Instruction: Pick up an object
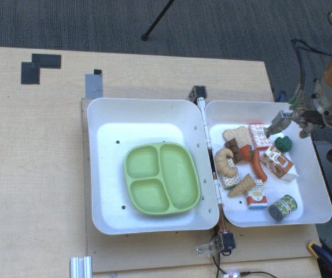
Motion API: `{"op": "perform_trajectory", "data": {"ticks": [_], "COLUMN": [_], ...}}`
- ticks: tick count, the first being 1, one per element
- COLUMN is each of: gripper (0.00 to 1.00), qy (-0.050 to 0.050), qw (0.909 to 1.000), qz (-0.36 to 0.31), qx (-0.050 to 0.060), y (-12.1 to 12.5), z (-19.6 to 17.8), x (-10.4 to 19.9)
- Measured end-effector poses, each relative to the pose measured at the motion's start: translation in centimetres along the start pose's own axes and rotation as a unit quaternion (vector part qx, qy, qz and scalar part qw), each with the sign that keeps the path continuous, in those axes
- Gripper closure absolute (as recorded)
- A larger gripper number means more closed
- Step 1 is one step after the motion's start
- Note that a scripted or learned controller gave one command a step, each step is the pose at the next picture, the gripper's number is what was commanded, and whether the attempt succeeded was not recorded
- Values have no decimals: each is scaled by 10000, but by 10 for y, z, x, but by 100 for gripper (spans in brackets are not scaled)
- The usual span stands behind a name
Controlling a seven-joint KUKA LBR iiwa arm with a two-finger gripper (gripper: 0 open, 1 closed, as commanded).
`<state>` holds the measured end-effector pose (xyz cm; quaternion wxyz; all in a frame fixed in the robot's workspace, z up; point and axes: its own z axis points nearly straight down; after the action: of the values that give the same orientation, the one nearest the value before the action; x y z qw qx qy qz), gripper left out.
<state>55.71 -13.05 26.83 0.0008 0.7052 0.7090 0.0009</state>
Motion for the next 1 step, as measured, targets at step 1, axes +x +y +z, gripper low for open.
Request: {"op": "perform_trajectory", "data": {"ticks": [1], "gripper": [0], "qy": [-5], "qw": [10000], "qz": [20], "qx": [9], "y": [-60], "z": [85], "x": [-76]}}
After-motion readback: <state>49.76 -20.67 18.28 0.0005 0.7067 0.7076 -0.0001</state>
